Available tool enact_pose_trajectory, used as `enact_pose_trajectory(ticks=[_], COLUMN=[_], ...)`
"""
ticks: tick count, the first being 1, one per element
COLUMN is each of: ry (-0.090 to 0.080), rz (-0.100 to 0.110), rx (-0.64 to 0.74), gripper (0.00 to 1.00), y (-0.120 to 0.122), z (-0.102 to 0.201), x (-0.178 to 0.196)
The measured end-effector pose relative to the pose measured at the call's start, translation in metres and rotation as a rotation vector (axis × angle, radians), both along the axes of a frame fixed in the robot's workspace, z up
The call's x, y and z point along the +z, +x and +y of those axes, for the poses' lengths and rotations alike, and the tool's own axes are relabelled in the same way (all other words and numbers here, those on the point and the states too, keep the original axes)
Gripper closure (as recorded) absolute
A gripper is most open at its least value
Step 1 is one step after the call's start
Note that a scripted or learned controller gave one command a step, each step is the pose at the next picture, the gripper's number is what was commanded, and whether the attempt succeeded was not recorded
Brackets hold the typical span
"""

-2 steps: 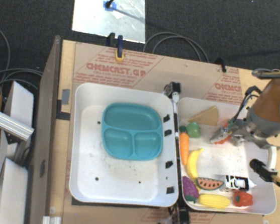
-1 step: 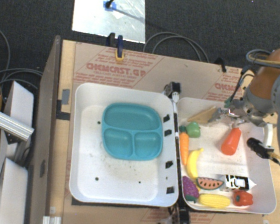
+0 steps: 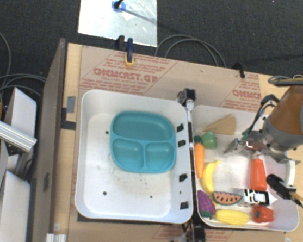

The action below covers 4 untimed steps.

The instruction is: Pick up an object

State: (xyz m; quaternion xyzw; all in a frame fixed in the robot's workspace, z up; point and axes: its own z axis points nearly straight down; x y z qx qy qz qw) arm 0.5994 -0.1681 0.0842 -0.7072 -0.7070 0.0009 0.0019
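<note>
The right bin (image 3: 293,217) holds several toy foods. Among them are a tan wedge (image 3: 222,123), a green piece (image 3: 209,139), a carrot (image 3: 198,156), a banana (image 3: 209,176) and an orange-red cylinder (image 3: 258,174). Along its front lie purple grapes (image 3: 205,202), a watermelon slice (image 3: 226,198), a yellow corn cob (image 3: 232,216), a black-and-white item (image 3: 255,197) and a red tomato (image 3: 263,214). My gripper (image 3: 243,144) hangs low over the back middle of this bin, right of the green piece and just above-left of the cylinder. Nothing is seen held in it.
The left bin (image 3: 85,192) carries a teal divided plate (image 3: 142,143). A divider with black clips (image 3: 186,149) runs between the bins. The arm's grey body and orange band (image 3: 295,108) cover the right bin's back right corner. Cables trail behind the bench.
</note>
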Motion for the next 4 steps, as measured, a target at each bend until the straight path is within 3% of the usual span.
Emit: enact_pose_trajectory(ticks=[1,2,3,4], ry=[-0.011,-0.002,-0.007,-0.002], rz=[-0.023,-0.006,-0.017,-0.002], rx=[0.000,0.010,0.005,0.000], gripper=[0.00,0.00,0.00,0.00], y=[-0.039,0.012,0.073,0.013], z=[-0.040,0.013,-0.041,-0.039], x=[0.055,0.001,0.049,0.049])
